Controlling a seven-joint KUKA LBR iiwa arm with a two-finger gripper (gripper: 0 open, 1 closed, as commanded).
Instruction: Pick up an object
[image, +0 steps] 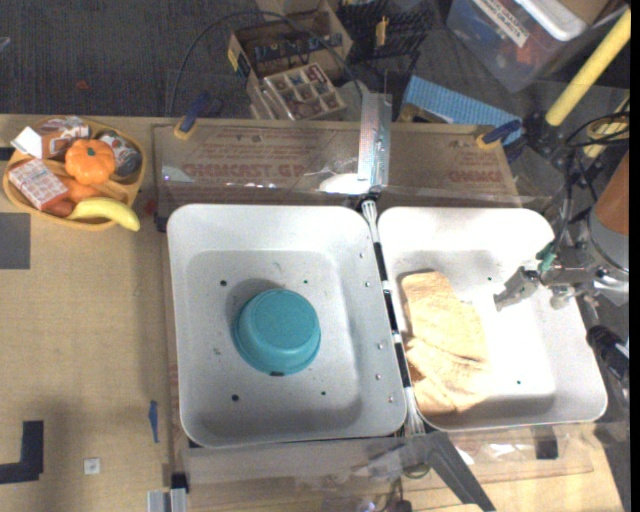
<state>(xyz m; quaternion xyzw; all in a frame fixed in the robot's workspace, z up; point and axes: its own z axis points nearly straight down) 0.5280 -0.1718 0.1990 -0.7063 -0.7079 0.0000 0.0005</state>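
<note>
Nearest to us is the wooden bench (90, 400), its front edge running along six o'clock beneath the two bins. Going left to right from there, at ten o'clock of the view we see a shallow basket (20, 188) on the bench. It holds a small orange pumpkin (90, 160), a banana (106, 211) lying over its near rim, and a few small boxes.

Next comes the left bin (200, 250). A teal bowl (278, 330) sits in it upside down, a little toward six o'clock of the bin's middle and well apart from every wall. Behind both bins, at twelve o'clock, a flattened cardboard sheet (250, 165) lies along the bench, with a blue clamp (190, 113) at its left end.

The right bin (520, 400) touches the left one along their shared rims. A tan cloth (445, 335) lies crumpled in its left half, against the nine o'clock wall and running down to the seven o'clock corner.

The gripper (508, 292) hangs over the right bin at about three o'clock of the bin's middle, pointing toward nine o'clock, just beside the cloth's right edge but apart from it. We see nothing held in it, and we cannot tell whether it is open or closed. The arm (610, 215) reaches in from three o'clock.
</note>
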